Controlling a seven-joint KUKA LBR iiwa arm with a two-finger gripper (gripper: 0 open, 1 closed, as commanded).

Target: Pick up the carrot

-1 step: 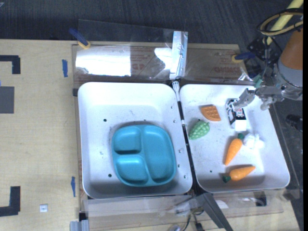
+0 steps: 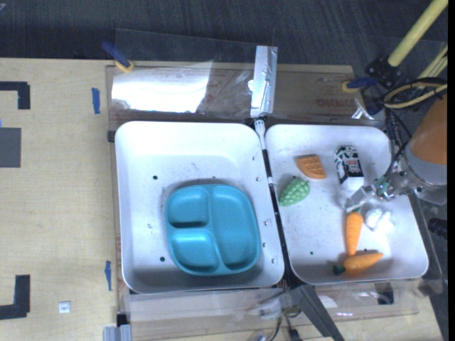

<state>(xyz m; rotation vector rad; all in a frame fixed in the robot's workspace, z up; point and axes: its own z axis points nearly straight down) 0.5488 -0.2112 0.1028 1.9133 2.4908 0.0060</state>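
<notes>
Two orange carrot-shaped pieces lie in the right bin (image 2: 405, 261). One carrot (image 2: 353, 233) stands lengthwise near the bin's right side. The other carrot-like piece (image 2: 364, 261) lies crosswise at the front, with a dark green end pointing left. My gripper (image 2: 367, 206) hangs low just above the far tip of the lengthwise carrot, reaching in from the right. The grey arm with its orange band (image 2: 430, 144) rises behind it. Nothing is visibly held.
Also in the right bin are a green bumpy toy (image 2: 293, 191), an orange waffle-like piece (image 2: 311, 166) and a small black-and-white carton (image 2: 348, 162). The left bin (image 2: 142, 155) holds a blue divided plate (image 2: 212, 227). Cables and a yellow pole (image 2: 419, 27) are at the back right.
</notes>
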